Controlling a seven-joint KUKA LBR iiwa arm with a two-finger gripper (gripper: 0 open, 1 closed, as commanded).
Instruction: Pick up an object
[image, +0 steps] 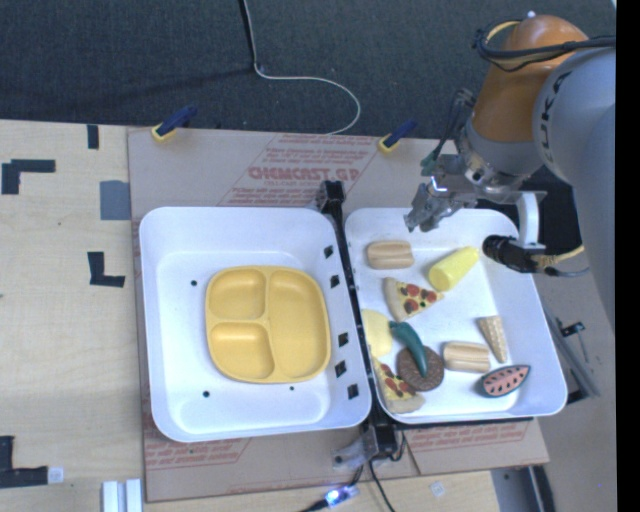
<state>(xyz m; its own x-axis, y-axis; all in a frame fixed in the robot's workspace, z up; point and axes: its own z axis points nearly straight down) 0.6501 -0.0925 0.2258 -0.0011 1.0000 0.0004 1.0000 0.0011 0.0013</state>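
camera view: two white bins side by side on the bench, left bin (165, 300) bearing a yellow divided plate (268, 324) at its middle, right bin (530, 345) strewn with toy food. near the far rim of the right bin, a tan bread roll (388, 254); just right of it, a yellow corn piece (452, 268); below, a pizza slice (411, 297). toward the near side, a green pepper (411, 347) lying over a brown cookie (421, 370), a tan log (466, 356), a cone (492, 337) and a watermelon slice (503, 380). gripper (428, 212) poised above the far rim of the right bin, nothing seen between it and the toys; open or closed, cannot tell.
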